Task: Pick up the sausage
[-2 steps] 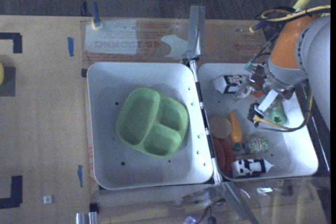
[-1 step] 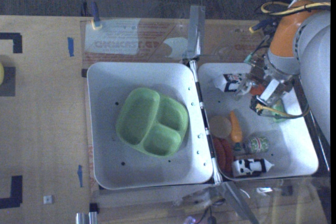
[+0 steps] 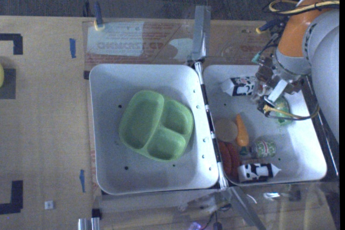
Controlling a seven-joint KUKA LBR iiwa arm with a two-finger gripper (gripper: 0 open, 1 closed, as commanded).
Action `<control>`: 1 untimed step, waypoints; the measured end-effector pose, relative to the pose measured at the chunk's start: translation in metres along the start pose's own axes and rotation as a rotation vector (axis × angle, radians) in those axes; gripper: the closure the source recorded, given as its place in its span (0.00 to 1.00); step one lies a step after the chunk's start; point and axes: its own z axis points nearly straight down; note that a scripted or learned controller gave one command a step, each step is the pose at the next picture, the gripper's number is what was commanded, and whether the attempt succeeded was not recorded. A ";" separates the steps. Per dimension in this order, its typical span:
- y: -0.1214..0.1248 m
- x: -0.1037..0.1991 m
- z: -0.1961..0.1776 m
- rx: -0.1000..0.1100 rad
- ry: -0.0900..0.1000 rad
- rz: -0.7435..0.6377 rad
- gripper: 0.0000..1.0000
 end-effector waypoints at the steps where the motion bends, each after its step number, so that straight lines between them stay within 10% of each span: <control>1: -0.007 -0.029 -0.081 -0.070 0.017 -0.052 1.00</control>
